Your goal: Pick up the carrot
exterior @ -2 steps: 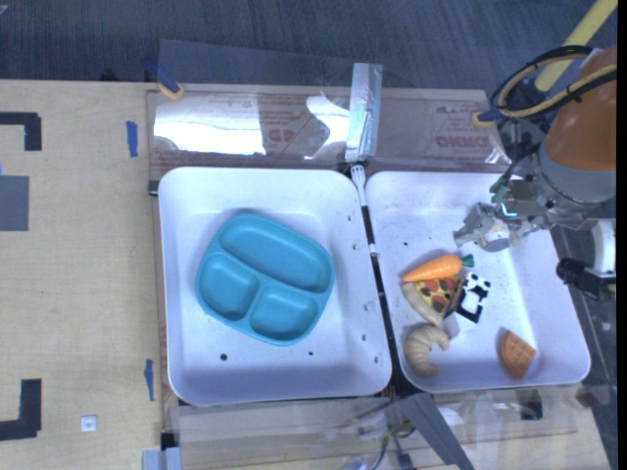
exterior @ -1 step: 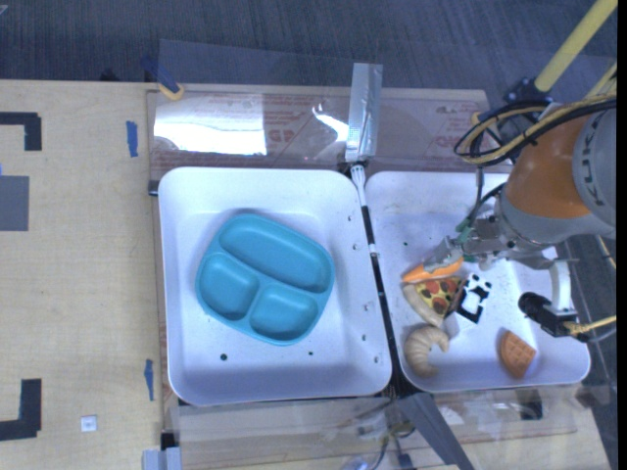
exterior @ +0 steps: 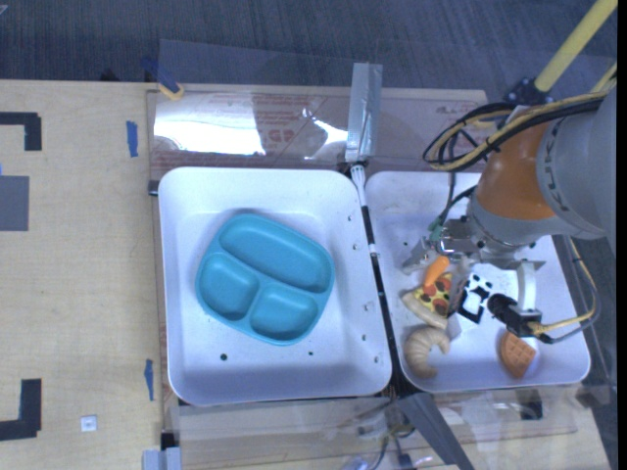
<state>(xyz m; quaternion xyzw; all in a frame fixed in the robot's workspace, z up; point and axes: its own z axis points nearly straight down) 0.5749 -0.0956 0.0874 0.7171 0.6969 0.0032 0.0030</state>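
The grey arm with its orange band (exterior: pixel 514 179) is reaching in from the right and hanging over the right-hand shallow white bin (exterior: pixel 563 360). Its tool (exterior: pixel 446 253) is sitting low over the left middle of that bin, right at the small orange carrot (exterior: pixel 440 268). The carrot is lying tilted just under the tool's metal fingers, touching or nearly touching them, and I cannot tell whether the fingers are spread apart or pressed together, nor whether the carrot is sitting between them.

Just below the carrot, a toy pizza slice with a tan crust and coloured toppings (exterior: pixel 432 302) is resting on the bin floor. A pale beige croissant-shaped toy (exterior: pixel 423 348) is lying near the front wall, just beneath the slice. An orange-brown rounded toy (exterior: pixel 516 353) is sitting toward the front right corner, well apart from the carrot.

The left-hand shallow white bin (exterior: pixel 196 199) is holding a light blue plastic plate with three compartments (exterior: pixel 265 277), lying flat near its middle. Both bins are standing side by side on the pale wooden worktop (exterior: pixel 73 262).
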